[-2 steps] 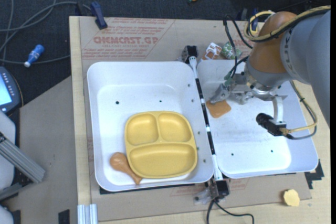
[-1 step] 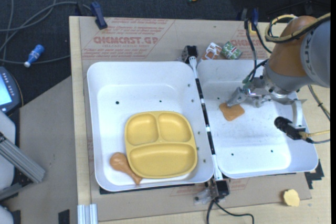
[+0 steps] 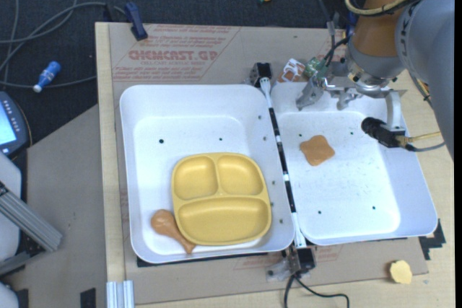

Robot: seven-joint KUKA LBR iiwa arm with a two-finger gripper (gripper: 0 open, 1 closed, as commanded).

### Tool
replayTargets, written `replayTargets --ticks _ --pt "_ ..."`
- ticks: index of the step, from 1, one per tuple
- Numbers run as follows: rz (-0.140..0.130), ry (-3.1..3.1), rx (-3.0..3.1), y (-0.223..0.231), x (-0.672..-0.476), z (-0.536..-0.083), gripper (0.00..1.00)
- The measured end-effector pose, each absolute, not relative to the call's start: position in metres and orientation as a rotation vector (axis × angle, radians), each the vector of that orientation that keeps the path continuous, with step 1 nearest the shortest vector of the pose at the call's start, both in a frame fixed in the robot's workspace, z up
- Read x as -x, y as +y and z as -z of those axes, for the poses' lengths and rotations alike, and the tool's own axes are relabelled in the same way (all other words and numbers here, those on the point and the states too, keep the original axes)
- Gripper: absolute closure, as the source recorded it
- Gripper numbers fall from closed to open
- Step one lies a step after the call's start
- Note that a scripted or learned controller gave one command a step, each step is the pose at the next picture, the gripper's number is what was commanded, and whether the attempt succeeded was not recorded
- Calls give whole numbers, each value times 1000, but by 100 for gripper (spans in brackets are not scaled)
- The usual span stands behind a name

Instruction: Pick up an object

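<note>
Flat tan cookie-shaped piece (image 3: pixel 317 150) lies in right white bin (image 3: pixel 346 216); gripper (image 3: pixel 339 91) above it at bin's far edge, finger state unclear.

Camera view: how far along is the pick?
Nothing looks picked yet. The gripper hangs at the far edge of the right bin. The brown flat piece lies on that bin's floor, apart from it. The yellow divided plate and the drumstick toy sit in the left bin. Left: descend, grasp, lift.

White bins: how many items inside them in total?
3. Left bin: yellow divided plate, drumstick toy at its corner. Right bin: brown piece. None apparently hidden.
</note>
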State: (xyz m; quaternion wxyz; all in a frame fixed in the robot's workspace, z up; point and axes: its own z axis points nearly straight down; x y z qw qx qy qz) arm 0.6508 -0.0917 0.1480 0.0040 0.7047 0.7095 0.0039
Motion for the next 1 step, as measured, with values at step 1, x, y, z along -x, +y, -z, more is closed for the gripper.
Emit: replayTargets --ticks 1 --pt "8 2224 -2229 -103 -595 -81 0"
